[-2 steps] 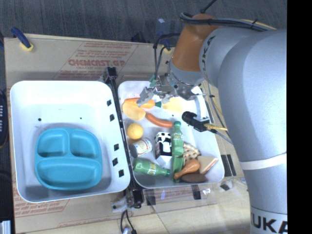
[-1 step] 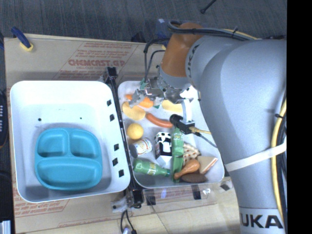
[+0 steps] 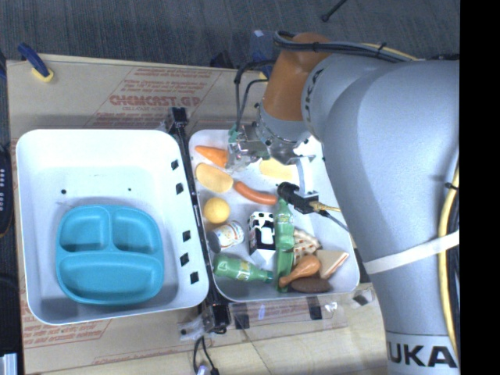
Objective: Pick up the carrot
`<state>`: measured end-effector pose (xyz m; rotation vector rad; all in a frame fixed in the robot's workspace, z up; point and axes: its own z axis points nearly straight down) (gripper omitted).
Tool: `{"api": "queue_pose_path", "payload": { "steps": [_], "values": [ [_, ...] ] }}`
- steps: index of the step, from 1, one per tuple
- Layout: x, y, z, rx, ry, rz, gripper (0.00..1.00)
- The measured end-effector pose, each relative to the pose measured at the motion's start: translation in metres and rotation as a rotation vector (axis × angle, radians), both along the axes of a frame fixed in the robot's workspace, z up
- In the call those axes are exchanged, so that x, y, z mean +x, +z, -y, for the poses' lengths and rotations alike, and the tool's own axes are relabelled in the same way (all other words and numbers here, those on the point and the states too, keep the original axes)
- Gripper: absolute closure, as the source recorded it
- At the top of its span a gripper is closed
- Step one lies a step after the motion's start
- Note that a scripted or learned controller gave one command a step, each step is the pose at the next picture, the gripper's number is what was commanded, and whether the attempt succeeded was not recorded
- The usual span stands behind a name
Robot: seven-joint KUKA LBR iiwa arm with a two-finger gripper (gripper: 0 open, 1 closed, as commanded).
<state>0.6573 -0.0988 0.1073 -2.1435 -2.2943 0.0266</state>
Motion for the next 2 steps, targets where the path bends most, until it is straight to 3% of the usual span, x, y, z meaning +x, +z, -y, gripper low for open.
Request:
{"api": "queue_pose_path", "payload": {
  "steps": [1, 2],
  "values": [
    [0.001, 0.09, -0.071, 0.008, -0.091, 0.015, 1.0],
    [-0.116, 0.083, -0.083, 0.008, -0.223, 0.001, 1.0]
  ]
}}
